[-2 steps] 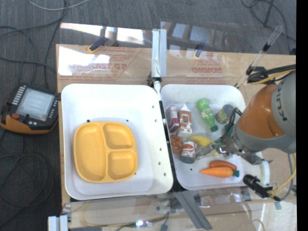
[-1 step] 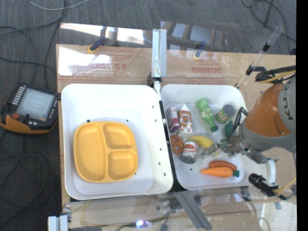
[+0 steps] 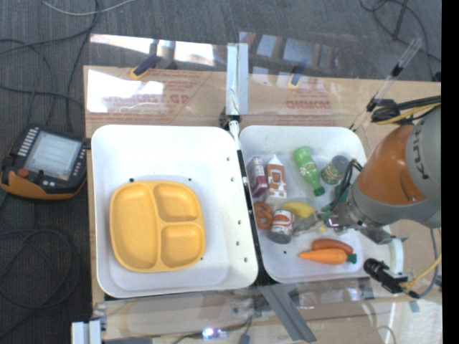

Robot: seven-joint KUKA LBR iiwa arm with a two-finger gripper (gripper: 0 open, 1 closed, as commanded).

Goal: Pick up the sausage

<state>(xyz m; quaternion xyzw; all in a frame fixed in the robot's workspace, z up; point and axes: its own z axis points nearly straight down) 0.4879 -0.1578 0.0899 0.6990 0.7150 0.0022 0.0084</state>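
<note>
The sausage is a short reddish-brown piece in the right bin. It lies near the front, right against the back of an orange carrot. My gripper hangs low over the bin's middle, just behind and left of the sausage, beside a yellow banana and a small can. Nothing shows as held. The grey and orange arm reaches in from the right and covers the bin's right side.
The right bin also holds a green bottle, a dark can, a ketchup bottle, a dark red can and a pretzel. A yellow divided plate sits in the left bin.
</note>
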